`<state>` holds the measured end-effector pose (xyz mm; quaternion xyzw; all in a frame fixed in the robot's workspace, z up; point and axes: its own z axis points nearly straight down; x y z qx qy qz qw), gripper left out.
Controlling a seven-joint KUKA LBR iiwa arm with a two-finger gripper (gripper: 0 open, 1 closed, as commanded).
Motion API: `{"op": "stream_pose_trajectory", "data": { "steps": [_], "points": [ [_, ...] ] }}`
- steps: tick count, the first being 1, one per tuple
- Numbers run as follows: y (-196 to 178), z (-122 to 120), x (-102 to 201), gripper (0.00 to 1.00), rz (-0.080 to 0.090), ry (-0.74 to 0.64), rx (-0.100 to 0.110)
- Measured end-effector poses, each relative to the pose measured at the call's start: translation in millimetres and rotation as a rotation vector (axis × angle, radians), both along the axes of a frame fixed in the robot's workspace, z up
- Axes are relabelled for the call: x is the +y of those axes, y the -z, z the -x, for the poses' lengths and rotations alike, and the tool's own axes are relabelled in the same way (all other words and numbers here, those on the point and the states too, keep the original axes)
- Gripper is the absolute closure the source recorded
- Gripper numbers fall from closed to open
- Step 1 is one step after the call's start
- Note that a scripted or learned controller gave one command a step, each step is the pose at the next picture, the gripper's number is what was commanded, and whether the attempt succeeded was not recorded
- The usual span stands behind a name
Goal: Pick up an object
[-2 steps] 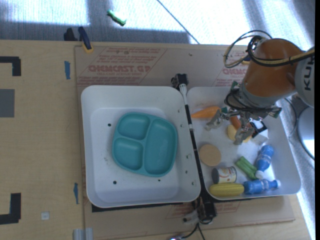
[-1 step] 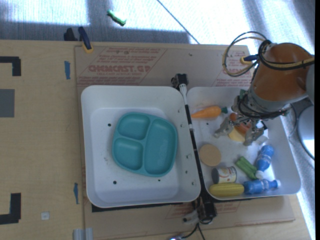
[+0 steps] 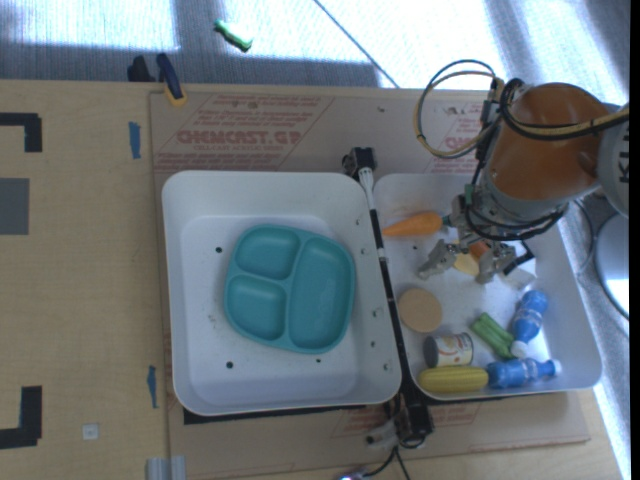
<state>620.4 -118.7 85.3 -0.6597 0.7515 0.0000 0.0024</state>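
In the right bin [image 3: 575,298] lie an orange carrot [image 3: 412,225], a tan round disc [image 3: 421,310], a green piece [image 3: 492,333], two blue bottles [image 3: 528,315] [image 3: 520,372], a small can [image 3: 452,348] and a yellow corn cob [image 3: 453,379]. My gripper [image 3: 467,261] hangs low over the bin's upper middle, open, its fingers [image 3: 437,261] spread to either side of a small pale yellow piece [image 3: 466,266]. That piece rests on the bin floor and I cannot see the fingers touching it. The wrist hides what lies just behind it.
The left bin [image 3: 190,268] holds a teal divided plate [image 3: 291,288]. A black rail [image 3: 380,258] marks the wall between the bins. The arm's orange band [image 3: 545,143] and looped cables [image 3: 455,108] overhang the right bin's far edge.
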Motion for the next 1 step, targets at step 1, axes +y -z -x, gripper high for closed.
{"op": "stream_pose_trajectory", "data": {
  "steps": [1],
  "points": [
    [0.1, 12.3, -51.7, 0.0, 0.001, -0.212, -0.001]
  ]
}}
